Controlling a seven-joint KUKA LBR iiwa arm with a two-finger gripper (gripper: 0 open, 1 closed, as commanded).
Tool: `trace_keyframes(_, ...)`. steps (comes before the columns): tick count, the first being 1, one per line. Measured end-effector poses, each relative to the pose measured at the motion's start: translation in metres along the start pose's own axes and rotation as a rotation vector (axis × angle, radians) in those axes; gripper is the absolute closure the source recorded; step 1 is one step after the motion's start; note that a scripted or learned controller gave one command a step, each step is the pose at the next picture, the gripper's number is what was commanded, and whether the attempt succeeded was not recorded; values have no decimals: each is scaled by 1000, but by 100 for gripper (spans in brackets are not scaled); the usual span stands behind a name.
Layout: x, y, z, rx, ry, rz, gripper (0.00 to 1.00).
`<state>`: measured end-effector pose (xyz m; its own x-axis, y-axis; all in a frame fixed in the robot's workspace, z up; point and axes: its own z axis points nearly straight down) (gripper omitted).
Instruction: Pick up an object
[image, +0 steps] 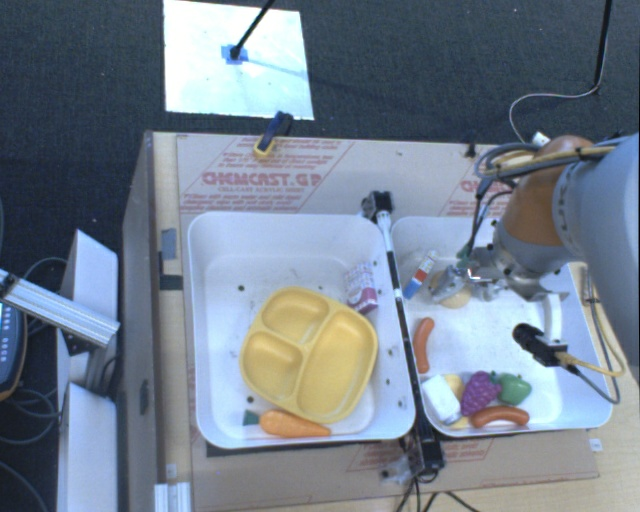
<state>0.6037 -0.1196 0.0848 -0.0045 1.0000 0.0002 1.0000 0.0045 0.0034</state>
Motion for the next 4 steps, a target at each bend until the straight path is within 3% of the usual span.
trace_keyframes(1, -3, -114, 0, 4, 0, 4, 0)
trace_keyframes(2, -25, -46, 0, 0, -1, 1, 0)
trace_keyframes(3, 5, 33, -3, -1, 0, -1, 0)
trace_keyframes(4, 4, 32, -3, 1, -1, 0, 0)
